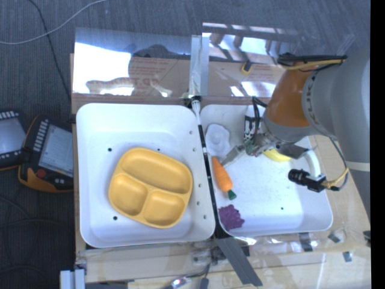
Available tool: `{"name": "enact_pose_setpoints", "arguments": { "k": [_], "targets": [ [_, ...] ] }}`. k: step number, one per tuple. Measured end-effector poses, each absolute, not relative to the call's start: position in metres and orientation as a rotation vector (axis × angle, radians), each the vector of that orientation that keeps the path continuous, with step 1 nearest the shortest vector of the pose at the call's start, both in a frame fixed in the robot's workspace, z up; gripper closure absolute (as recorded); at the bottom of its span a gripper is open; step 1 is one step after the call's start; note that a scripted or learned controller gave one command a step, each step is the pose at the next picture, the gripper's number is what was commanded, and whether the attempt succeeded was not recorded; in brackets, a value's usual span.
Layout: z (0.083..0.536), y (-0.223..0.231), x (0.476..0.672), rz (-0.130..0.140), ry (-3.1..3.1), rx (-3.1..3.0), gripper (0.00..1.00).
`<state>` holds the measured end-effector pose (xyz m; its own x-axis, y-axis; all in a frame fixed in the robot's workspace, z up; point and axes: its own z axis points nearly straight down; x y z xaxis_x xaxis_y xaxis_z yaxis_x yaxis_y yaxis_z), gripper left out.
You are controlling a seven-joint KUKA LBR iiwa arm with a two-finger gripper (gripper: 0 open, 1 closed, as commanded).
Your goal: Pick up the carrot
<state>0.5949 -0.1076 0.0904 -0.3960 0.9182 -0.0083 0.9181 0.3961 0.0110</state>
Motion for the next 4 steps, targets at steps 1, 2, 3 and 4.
{"name": "enact_pose_setpoints", "arguments": {
  "k": [1, 2, 3, 4],
  "targets": [
    [0.183, -0.028, 0.539, -0.003, 2.574, 1.802, 0.00],
    [0.225, 0.068, 0.507, -0.002, 2.538, 1.853, 0.00],
    [0.276, -0.029, 0.521, -0.004, 2.702, 1.597, 0.00],
    [0.293, -0.005, 0.485, -0.003, 2.763, 1.491, 0.00]
  ]
}}
